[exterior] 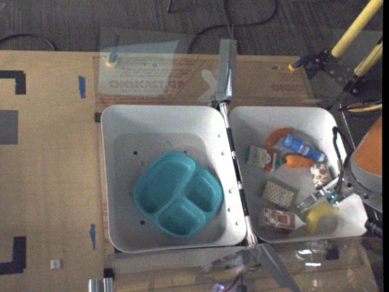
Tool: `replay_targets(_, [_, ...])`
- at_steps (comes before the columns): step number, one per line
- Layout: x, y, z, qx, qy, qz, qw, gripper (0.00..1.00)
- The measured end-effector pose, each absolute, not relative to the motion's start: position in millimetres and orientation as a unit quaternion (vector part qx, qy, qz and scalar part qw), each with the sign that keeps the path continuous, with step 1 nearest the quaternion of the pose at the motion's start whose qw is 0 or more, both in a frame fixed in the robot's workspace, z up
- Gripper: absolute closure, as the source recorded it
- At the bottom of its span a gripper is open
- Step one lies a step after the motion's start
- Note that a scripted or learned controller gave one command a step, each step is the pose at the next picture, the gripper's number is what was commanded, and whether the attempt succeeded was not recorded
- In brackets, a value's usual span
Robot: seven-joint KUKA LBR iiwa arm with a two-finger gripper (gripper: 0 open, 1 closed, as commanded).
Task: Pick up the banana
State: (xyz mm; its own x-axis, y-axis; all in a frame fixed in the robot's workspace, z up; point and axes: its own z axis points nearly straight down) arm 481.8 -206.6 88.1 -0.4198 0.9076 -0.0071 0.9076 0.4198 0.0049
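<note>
Banana [318, 216] — right white bin [255, 123], wooden bench [48, 181]

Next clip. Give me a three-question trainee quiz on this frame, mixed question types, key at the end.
1. True or false: the teal tray lies in the right bin.
2. Which thing is nearest the gripper? A) blue bottle B) banana C) teal tray
3. Fill in: the arm enters from the view's ____ side.

Key:
1. False; it lies in the left bin.
2. B; the yellow banana lies just below the gripper, near the right bin's front corner.
3. Right.
</note>
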Motion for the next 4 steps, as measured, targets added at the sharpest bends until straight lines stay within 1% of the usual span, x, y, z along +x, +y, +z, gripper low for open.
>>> replay_targets(1, [482.8,-222,88,0.512,0.859,0.0012,0.005,0.00])
replay_targets(2, [482.2,-180,88,0.529,0.848,0.0008,0.005,0.00])
replay_targets(3, [483.1,-208,88,0.466,0.885,0.0015,0.005,0.00])
replay_targets(4, [493.3,-198,88,0.559,0.829,0.0004,0.005,0.00])
